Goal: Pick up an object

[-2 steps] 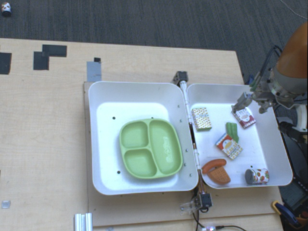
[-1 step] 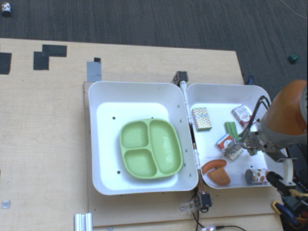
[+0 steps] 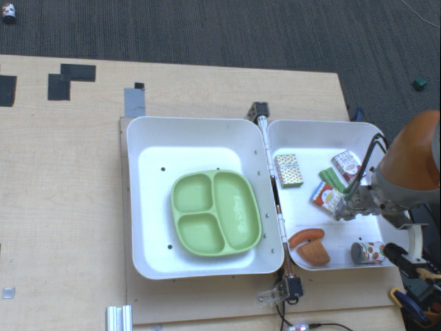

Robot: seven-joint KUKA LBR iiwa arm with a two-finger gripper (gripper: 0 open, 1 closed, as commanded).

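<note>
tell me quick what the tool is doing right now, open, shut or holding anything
Tool: low in the right bin, by the snack packets; open, shut or holding cannot be told from this view.

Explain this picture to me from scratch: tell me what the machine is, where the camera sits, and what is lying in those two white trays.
One camera looks down at a slant on a wooden bench. The grey and orange shape at the right is a robot arm; its hand is low over the right bin. That bin holds a patterned small box, a red and green packet, a wrapped snack, a sausage, an orange piece and a small can. The left bin holds a green divided plate. Whether the hand grips anything cannot be seen.
</note>
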